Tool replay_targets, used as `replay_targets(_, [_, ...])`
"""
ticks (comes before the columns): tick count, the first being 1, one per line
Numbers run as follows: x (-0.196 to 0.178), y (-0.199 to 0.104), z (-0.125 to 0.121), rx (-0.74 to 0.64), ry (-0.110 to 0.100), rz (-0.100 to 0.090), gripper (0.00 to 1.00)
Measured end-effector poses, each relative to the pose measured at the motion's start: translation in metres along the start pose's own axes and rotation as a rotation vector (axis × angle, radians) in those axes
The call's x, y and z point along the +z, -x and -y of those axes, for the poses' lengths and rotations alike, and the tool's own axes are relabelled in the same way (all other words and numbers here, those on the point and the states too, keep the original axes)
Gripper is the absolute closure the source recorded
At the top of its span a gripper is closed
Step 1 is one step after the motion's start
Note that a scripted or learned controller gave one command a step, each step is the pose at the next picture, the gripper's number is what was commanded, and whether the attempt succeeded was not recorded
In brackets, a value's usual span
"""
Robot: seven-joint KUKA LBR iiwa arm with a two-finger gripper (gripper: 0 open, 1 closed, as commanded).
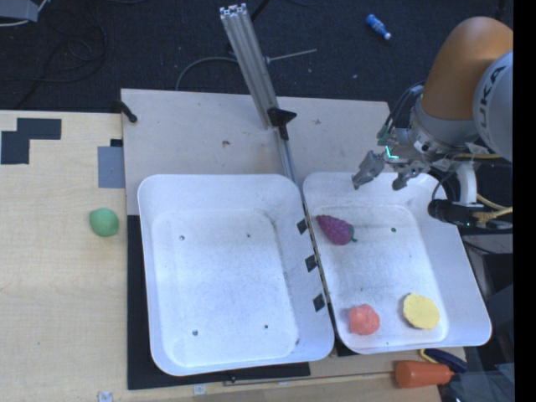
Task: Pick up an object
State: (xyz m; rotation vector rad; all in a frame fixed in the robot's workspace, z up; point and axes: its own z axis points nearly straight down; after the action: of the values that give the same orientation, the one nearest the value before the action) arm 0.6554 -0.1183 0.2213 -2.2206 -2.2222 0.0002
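Three small things lie in the right bin (469, 291): a purple bunch of grapes (335, 229) near its left wall, a red-orange lump (363, 319) near the front edge, and a yellow round piece (420, 311) just to the right of that lump. The gripper (387, 174) hangs over the far rim of this same bin, its two fingers (366, 172) spread apart with nothing between them. The grapes are the nearest of the three, lying toward the camera and to the left of the fingers, apart from them; the red-orange lump and the yellow piece sit well apart from the gripper at the near end of the bin. The left bin (167, 224) lies side by side with the right one. A green ball (104, 222) rests on the wooden surface to the left of the bins, and an orange object (423, 373), cut short by the bottom of the view, lies in front of the right bin; it may be a toy carrot, though too little of it is seen to be sure. The arm's (465, 74) orange band and grey wrist cover the far right corner of the bench, and the fingertips are small and blurred.
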Motion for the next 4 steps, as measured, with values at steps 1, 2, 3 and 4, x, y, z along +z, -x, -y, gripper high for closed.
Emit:
replay_targets(1, [0.0,0.0,0.0,0.0,0.0,0.0,0.0])
replay_targets(2, [0.045,0.002,-0.006,0.0,-0.004,0.0,0.0])
replay_targets(3, [0.088,0.003,-0.007,0.0,-0.004,-0.001,0.0])
replay_targets(4, [0.132,0.002,-0.006,0.0,-0.003,0.0,0.0])
